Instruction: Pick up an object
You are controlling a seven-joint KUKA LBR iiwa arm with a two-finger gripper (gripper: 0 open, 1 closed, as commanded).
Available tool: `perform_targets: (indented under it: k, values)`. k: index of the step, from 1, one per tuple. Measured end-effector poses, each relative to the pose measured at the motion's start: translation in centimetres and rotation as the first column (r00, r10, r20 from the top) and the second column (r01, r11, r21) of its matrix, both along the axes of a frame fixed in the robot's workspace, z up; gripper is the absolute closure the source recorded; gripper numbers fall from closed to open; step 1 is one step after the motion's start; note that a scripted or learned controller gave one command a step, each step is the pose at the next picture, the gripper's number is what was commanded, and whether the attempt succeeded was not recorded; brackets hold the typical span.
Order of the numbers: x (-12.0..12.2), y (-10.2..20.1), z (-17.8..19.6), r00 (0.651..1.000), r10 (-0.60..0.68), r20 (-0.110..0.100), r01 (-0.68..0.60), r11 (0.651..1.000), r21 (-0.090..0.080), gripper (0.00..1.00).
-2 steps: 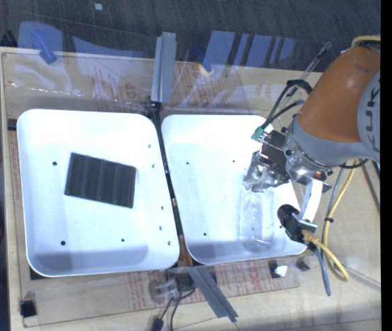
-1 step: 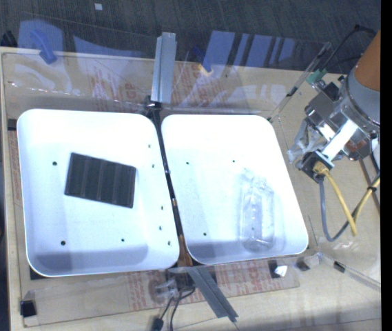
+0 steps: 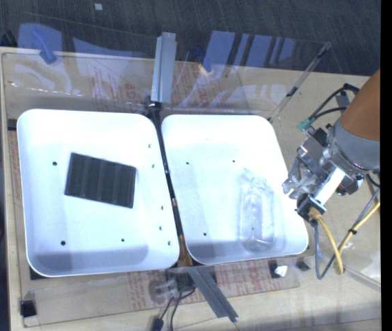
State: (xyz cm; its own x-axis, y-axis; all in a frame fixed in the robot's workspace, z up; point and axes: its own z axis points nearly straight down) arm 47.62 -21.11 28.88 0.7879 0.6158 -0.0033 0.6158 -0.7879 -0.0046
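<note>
A dark ribbed rectangular pad (image 3: 100, 179) lies flat in the left bin (image 3: 37, 133), tilted slightly. A clear plastic bottle (image 3: 256, 212) lies in the right bin (image 3: 202, 133) near its front right corner, hard to make out against the white. My gripper (image 3: 304, 193) hangs just outside the right bin's right rim, beside the bottle and apart from it. Nothing shows between its fingers.
A metal divider post (image 3: 163, 67) stands behind the seam between the bins. Clear plastic shields (image 3: 251, 74) rise along the back. Yellow and black cables (image 3: 333, 247) hang below the wrist at the right. A metal bracket (image 3: 209, 292) sits at the front.
</note>
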Motion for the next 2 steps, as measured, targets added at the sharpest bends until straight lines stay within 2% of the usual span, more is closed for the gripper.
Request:
perform_targets:
  k: [1, 2]
  values:
    - [6.7, 7.4, 5.0, 0.944, -0.33, 0.005, 0.33, 0.944, -0.001, 1.0]
    - [17.3, 11.1, 11.8, 0.938, -0.347, 0.004, 0.347, 0.938, -0.001, 1.0]
